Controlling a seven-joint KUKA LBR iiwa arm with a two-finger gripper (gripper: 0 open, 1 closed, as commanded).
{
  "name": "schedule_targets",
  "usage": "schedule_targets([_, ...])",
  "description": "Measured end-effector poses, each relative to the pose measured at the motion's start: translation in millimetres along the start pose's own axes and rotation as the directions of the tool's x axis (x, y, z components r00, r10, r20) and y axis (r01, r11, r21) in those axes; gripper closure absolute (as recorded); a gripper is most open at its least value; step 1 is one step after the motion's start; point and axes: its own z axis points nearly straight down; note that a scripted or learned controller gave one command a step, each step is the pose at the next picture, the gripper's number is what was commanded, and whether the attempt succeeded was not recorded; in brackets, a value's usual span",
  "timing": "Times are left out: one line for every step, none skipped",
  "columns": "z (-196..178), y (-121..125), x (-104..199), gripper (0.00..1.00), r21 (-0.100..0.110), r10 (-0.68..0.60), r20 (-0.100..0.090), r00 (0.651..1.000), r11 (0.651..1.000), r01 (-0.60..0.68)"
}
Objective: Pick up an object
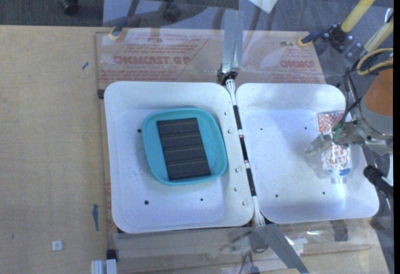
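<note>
Two shallow white plastic bins w/ rounded corners sit side by side on tan bench. Left bin: teal rounded-rect tray, glossy, lies flat near centre, holding a dark grey ribbed slab w/ four crosswise segments. Right bin: clear crinkly plastic bottle w/ red-and-white label, lying near the bin's right side, cap end toward the near rim. Grey arm w/ orange band enters from right; gripper sits low at bottle's upper end, tangled w/ cables. Claw state: can't tell, tips blurred against the bottle. Clear sheet w/ red lettering behind the bins.
</note>
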Motion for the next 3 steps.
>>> schedule_targets([22, -22, 31, 0.0, -0.01, -0.028, 0.01, 1.0, 1.0, 0.028])
schedule_targets([13, -22, 30, 1.0, -0.012, -0.026, 0.012, 1.0, 1.0, 0.026])
schedule_targets([-61, 8, 93, 1.0, -0.005, 0.228, 0.007, 0.974, 0.974, -0.228])
